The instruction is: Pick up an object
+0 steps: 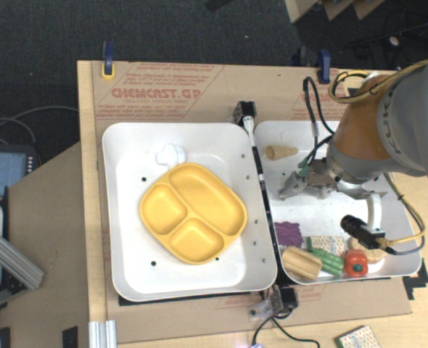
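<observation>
My gripper (295, 183) hangs low over the middle of the right bin (312, 207), near its left wall. A tan cone-shaped piece (279, 151) lies just above it, apart from it. Below it a purple piece (288, 232) rests on the bin floor. Along the bin's front edge lie a wooden cylinder (302, 263), a green vegetable (326, 261) and a red tomato (355, 262). The grey arm with its orange band (359, 125) covers the bin's upper right part.
The left bin (120, 194) holds a yellow divided plate (192, 212) and a small white object (170, 153) near its back. A black divider with clamps (256, 167) runs between the bins. A checkered piece (330, 243) lies behind the green vegetable.
</observation>
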Controlling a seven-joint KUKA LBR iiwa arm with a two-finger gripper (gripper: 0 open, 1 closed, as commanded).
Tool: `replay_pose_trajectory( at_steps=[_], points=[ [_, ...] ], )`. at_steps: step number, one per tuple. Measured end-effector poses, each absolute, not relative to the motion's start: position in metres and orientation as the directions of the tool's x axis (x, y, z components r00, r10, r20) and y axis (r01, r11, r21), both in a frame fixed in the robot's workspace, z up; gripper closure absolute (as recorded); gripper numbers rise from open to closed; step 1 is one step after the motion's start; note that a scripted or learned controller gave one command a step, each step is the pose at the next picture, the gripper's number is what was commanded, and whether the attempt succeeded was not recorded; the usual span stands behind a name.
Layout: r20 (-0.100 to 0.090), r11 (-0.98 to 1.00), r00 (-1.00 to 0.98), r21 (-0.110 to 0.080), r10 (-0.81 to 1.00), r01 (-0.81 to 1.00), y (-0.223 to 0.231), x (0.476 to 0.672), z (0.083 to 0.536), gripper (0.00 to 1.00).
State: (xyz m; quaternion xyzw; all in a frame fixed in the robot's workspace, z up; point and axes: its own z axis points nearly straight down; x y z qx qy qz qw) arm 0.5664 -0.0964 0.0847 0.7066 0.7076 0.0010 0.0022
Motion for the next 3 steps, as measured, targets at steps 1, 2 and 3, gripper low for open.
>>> replay_pose_trajectory(
  at_steps=[1, 2, 3],
  points=[
    [0.001, -0.003, 0.003, -0.004, 1.0, 1.0, -0.123, 0.5, 0.084, 0.0],
    [-0.002, 0.003, -0.003, 0.006, 1.0, 1.0, -0.116, 0.556, 0.085, 0.0],
    [0.0, 0.015, -0.015, -0.037, 1.0, 0.999, -0.12, 0.664, 0.085, 0.0]
  ],
)
